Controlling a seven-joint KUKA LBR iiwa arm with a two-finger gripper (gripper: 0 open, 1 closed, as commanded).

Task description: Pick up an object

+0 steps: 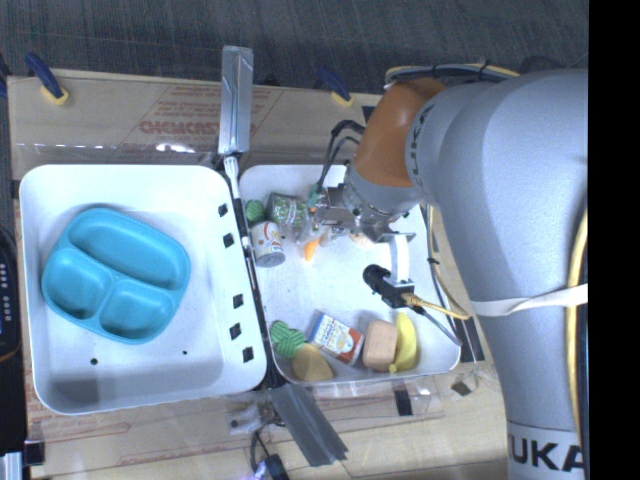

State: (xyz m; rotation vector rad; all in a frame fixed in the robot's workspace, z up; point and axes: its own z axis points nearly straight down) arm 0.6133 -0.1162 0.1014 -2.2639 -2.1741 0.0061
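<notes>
A green-labelled tin can [287,211] lies on its side near the far wall of the right white bin [335,288]; a pale can [267,244] lies tipped just beside it; a small orange piece [309,250] sits nearby; along the near wall lie a green knobbly object [287,337], a colourful carton [337,338], a tan block [380,345] and a yellow banana [405,341], crowded together.

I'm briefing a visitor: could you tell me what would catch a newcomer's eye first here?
The big grey arm with its orange band fills the right side, reaching into the right bin. A bright blue divided tray lies in the left bin. Toy foods, including a banana, cluster along the right bin's near edge.
</notes>
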